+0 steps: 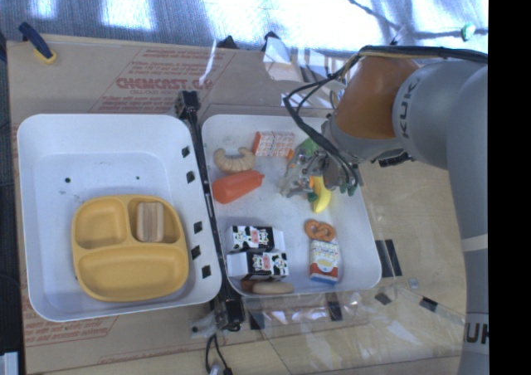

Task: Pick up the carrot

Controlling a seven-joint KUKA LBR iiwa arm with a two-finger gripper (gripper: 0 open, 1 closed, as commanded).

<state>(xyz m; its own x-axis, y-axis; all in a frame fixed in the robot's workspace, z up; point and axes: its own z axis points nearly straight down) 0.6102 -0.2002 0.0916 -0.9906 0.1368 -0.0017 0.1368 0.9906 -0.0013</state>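
Camera view, frame centre: carrot (237, 187) lying loose in right bin (358, 236), not yet picked. Gripper (300, 181) hovering just right of it, grasping nothing; finger state — cannot tell. Grasp and lift remaining.

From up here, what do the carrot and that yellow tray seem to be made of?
The carrot looks like moulded plastic or rubber: even orange, smooth, faintly shiny, likely toy food. The tray looks like hard plastic: uniform yellow, rounded moulded compartments, soft sheen. Neither can be confirmed by look alone.
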